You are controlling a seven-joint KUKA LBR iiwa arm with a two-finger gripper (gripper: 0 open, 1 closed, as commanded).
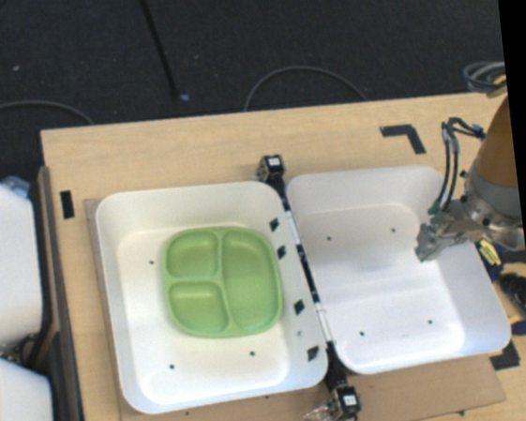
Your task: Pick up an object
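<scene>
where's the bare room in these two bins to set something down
The right bin floor is bare from the centre divider to the gripper at its right side. In the left bin, the green divided plate takes the middle, leaving bare strips along the walls.

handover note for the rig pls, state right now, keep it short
Gripper: low over the right bin, near that bin's right side; nothing seen between its fingers. Whether it is open or shut can't be read from this view.
Things: one green divided plate lies flat in the left bin, about mid-bin, well away from the gripper.
Done: nothing picked up yet; the plate sits untouched.
Left: the whole pick. The arm most likely has to cross the divider to the left bin, come down on the plate and lift it.
</scene>
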